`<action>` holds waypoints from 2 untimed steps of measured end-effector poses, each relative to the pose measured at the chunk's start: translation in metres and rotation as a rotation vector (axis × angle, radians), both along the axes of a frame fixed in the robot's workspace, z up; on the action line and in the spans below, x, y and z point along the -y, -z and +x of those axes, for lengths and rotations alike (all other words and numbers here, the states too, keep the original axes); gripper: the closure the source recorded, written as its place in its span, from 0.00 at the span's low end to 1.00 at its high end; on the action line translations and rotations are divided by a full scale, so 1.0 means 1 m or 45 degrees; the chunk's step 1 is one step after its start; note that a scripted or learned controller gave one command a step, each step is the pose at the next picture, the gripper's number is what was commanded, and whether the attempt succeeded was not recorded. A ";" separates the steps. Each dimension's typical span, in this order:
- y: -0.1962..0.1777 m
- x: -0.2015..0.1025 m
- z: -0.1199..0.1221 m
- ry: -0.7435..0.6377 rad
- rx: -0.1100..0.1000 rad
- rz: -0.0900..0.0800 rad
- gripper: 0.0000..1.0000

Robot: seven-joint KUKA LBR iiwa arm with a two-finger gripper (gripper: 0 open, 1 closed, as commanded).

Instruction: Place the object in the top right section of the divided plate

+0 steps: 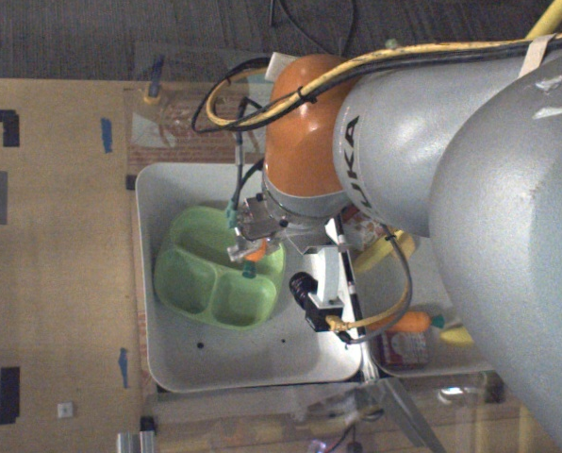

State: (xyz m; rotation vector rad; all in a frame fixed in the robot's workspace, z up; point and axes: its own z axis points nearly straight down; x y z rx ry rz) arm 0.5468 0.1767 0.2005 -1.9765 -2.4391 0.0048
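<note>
A light green divided plate (198, 281) with three sections lies in the left white bin (168, 357). My gripper (242, 244) hangs over the plate's right-hand rim, where the sections meet. A small orange object (255, 251) shows between its teal-tipped fingers (248, 272), and the gripper is shut on it. The arm's orange band and grey wrist hide the plate's far right part.
The right bin (432, 286) holds a yellow banana-like piece (399, 248), an orange carrot-like piece (413, 322), another yellow piece (457, 335) and a red and white package (408, 349). The big grey arm covers most of that bin. Blue tape marks dot the wooden bench (55, 253).
</note>
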 end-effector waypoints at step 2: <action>-0.023 0.010 0.019 0.022 0.005 0.001 1.00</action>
